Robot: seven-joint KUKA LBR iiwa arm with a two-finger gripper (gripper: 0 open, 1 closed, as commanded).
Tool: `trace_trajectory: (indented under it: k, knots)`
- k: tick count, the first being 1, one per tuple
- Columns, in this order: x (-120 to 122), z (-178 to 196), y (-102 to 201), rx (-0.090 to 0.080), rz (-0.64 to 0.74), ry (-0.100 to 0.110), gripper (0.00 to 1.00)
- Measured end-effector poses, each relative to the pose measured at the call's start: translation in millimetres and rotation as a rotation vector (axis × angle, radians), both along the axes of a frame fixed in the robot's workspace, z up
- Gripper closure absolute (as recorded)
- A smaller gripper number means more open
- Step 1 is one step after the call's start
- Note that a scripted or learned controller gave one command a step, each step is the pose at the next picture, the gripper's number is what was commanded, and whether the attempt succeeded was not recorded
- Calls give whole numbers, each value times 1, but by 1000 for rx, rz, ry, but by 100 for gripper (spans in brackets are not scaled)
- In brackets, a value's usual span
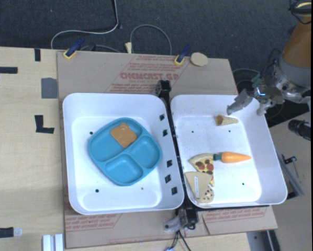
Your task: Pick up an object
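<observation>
Reached in from the right: grey arm with orange band [298,41], wrist tilted down over the far right corner of the right white plastic bin [261,150]. Two-finger gripper [249,104] spread open, one finger [236,106] pointing left and one [263,107] hanging nearer the bin's right wall, nothing between them. Hovered just above and to the right of a small tan wedge-shaped toy piece [226,121] lying on the bin floor, apart from both fingers.

Beneath both bins, a brown cardboard sheet with red print [146,77] clamped at its far edge, on a light wooden bench [20,156] marked with black shapes; dark blue carpet [198,9] beyond, with a white cable [114,14] across it.

In the right bin also: orange toy carrot [232,158], with a toy pizza slice [202,164] just left of it and a cream triangular toy piece [199,186] nearer. In the left white plastic bin [78,140]: blue divided plastic plate [125,151] bearing a flat tan toy square [123,135] in its far compartment.
</observation>
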State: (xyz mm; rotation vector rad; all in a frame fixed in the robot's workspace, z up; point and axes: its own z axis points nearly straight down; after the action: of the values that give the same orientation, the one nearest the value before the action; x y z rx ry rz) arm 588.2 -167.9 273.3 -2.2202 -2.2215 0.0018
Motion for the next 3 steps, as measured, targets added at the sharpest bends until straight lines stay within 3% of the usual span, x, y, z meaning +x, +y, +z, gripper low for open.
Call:
trace_trajectory:
  k: [1,2,3]
  knots:
    - [11,-194,-22,-2,0,-2,0]
    - [66,-189,31,-2,2,15,0]
    - [33,-144,-30,-3,-5,-2,0]
